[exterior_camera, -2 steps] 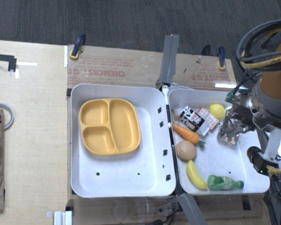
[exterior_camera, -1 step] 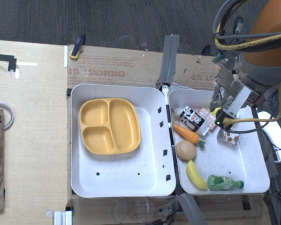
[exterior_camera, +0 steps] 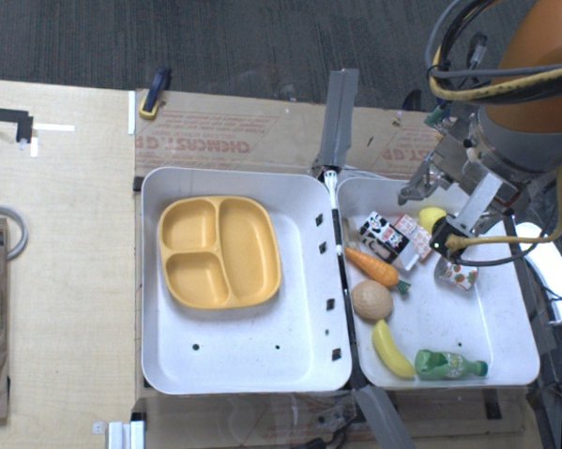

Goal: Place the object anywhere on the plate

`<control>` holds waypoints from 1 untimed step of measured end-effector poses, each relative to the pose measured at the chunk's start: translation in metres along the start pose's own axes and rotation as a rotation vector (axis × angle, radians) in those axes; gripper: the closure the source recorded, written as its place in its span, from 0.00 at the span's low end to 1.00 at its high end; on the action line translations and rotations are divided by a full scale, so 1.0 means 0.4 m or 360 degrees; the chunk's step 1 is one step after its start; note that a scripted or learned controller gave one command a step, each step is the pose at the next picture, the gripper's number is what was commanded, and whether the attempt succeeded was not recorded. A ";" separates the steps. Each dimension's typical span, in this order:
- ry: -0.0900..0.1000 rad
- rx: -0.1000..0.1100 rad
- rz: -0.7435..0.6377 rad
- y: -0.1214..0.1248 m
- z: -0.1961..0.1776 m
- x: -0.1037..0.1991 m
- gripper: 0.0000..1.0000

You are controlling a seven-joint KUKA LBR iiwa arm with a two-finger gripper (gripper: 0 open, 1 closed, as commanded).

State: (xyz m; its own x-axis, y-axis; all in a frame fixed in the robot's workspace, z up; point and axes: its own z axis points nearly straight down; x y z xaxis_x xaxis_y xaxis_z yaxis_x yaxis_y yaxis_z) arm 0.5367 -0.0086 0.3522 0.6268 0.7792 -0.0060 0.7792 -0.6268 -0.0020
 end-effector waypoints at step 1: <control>-0.0009 0.0003 -0.0005 0.001 -0.019 0.000 1.00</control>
State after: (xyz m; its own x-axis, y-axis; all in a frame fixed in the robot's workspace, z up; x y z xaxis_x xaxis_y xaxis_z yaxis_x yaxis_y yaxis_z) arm 0.5372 -0.0087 0.3596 0.6242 0.7812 -0.0116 0.7812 -0.6243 -0.0037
